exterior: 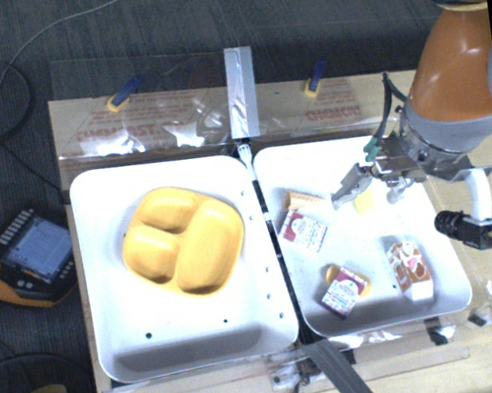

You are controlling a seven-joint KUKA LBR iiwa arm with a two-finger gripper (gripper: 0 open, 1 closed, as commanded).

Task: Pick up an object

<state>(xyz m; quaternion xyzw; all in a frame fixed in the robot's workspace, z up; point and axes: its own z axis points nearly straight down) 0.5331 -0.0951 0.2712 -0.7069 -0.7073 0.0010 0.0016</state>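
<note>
Jaws (373, 184) of the grey arm (449, 90), state not discernible at this slant; they hang over the upper part of the right bin, with a small pale yellow piece (364, 203) just below them. Whether they touch it cannot be told.

Items, left to right:

1. Orange and black handheld control pendant with a blue-grey screen (26, 256), on the dark carpet floor, well apart from the table.
2. Left shallow white plastic bin (122, 345), on the table.
3. Large yellow lobed soft-looking mass (182, 239), lying at the middle of the left bin, apart from its walls.
4. Grey metal upright strip (241, 92), at the far edge between the two bins.
5. Right shallow white plastic bin (315, 168), beside the left one, rims touching.
6. White packet with a dark red printed label (304, 231), tilted, near the left wall of the right bin; a tan wedge-shaped piece (301, 200) lies against its far side.
7. Small white and red packet with an orange end (345, 290), tilted, toward the near wall of the right bin.
8. White and red carton-like packet (409, 271), lying toward the near right corner of the right bin, apart from the others.
</note>
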